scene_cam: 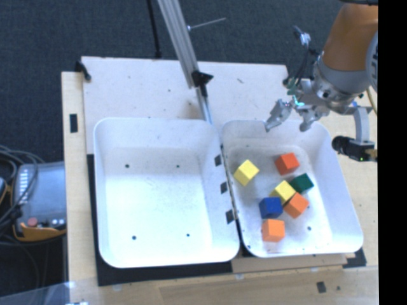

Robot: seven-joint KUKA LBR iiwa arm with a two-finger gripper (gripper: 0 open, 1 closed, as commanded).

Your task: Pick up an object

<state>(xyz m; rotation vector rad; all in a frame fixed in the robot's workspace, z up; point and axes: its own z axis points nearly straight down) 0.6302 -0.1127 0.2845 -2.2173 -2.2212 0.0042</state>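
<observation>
Grey claw (290,116) is hanging released, fingers spread with nothing between them, above the right bin's (340,170) far rim; coloured blocks, an orange cube (287,162) nearest, are lying below it.

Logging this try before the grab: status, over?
Gripper open, holding nothing, above right bin's far rim. Blocks loose in that bin; nearest is an orange block. Nothing in the way.

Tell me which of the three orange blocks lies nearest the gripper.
The orange block at the far end of the right bin, just below the gripper. The other two orange blocks lie further toward the bin's near edge, beside the blue block.
</observation>
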